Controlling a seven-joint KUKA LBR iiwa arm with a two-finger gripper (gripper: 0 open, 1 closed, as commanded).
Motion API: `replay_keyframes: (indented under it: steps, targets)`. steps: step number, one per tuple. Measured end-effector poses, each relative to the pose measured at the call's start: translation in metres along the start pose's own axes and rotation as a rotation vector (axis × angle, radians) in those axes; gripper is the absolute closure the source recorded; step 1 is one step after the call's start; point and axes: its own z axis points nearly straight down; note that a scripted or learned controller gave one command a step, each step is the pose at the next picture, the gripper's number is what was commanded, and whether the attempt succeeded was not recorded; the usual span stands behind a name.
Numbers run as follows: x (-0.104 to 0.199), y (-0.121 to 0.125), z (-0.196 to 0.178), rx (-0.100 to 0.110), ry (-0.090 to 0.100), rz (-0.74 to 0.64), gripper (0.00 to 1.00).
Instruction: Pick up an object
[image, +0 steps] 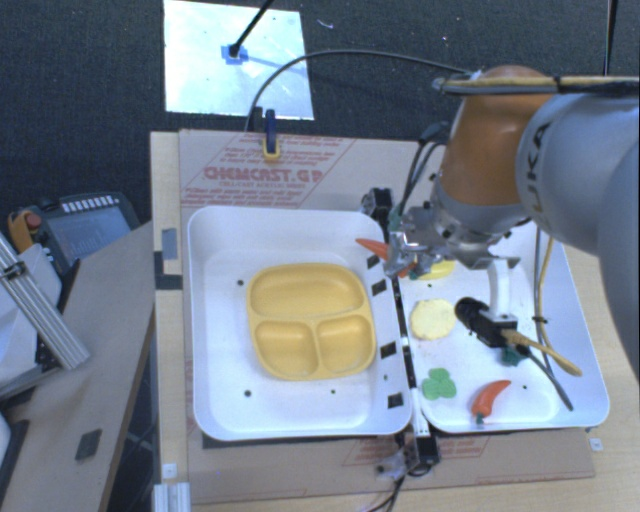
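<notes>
My gripper (402, 252) hangs over the rim between the two bins, near their far end. It is shut on a small orange carrot-like piece (372, 245), whose pointed end sticks out to the left over the left bin's wall. Under the wrist, in the right bin (580, 400), part of a yellow item (441, 268) peeks out. In the same bin lie a round yellow slice (433, 318), a green leafy piece (437, 383), a red-orange pepper (490, 397) and a wooden-handled utensil (545, 352).
The left bin (215, 300) holds a yellow three-compartment plate (310, 320). A cardboard sheet (300, 165) lies under the bins. A pendant (85, 235) and an aluminium bar (40, 310) sit on the bench at the left.
</notes>
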Motion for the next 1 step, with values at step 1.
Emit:
replay_keyframes:
  steps: [1]
  targets:
    - [0.0505, -0.0068, 0.0123, 0.001, -0.001, 0.0, 1.0]
